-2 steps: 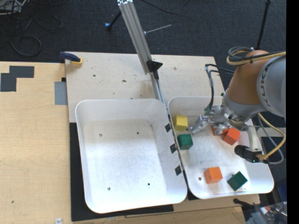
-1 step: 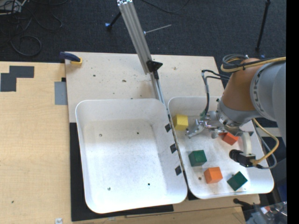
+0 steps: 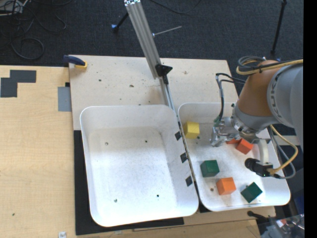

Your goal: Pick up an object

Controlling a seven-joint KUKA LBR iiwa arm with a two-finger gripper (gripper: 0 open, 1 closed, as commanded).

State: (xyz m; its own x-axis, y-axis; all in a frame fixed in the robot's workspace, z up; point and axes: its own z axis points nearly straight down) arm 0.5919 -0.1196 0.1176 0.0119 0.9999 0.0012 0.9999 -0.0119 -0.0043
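Camera view: matte cubes (image 3: 192, 129) in smooth white bin (image 3: 277, 197).

You've got white bins (image 3: 130, 114) and a yellow block (image 3: 192, 129). Two green blocks (image 3: 209, 168), two orange blocks (image 3: 226, 186). Arm (image 3: 270, 95) grey and orange.

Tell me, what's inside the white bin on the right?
The right white bin holds a yellow cube, two green cubes and two orange cubes; the arm covers its far corner.
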